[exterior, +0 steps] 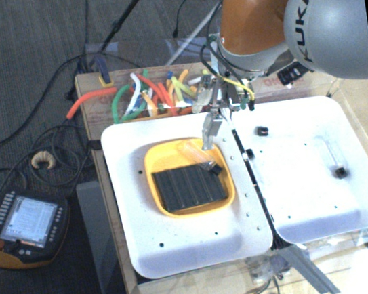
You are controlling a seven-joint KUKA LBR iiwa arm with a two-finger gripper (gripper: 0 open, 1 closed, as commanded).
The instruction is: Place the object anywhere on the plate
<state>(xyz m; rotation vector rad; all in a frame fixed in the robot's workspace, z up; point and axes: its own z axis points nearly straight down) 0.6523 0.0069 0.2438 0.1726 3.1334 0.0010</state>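
Small dark piece [212,167] is what I'd call the task's object, and it's sitting on the yellow plate [151,168], at the upper right corner of the plate's dark ridged middle, just inside the yellow rim. It's really small in the frame (a stubby blob, honestly), so take this loosely: its long axis seems to run from upper left to lower right, at a slant to the ridges, which run roughly up and down the picture. I can't make out which end is which. The gripper [209,142] hangs just above it in the frame, over the plate's upper right rim, coming down at a slant from the grey and orange arm [252,9] in the upper right. I honestly can't tell whether the jaws are apart or together, and I can't see the piece between them. The plate lies in the left bin [185,245], toward its middle. Over in the right bin [317,215] there's a small black bit [261,130] near the upper left corner, another black bit [340,171] to the right, and a pale clear stick [328,151] just above that one. Coloured cables [149,97] bunch up behind the left bin.
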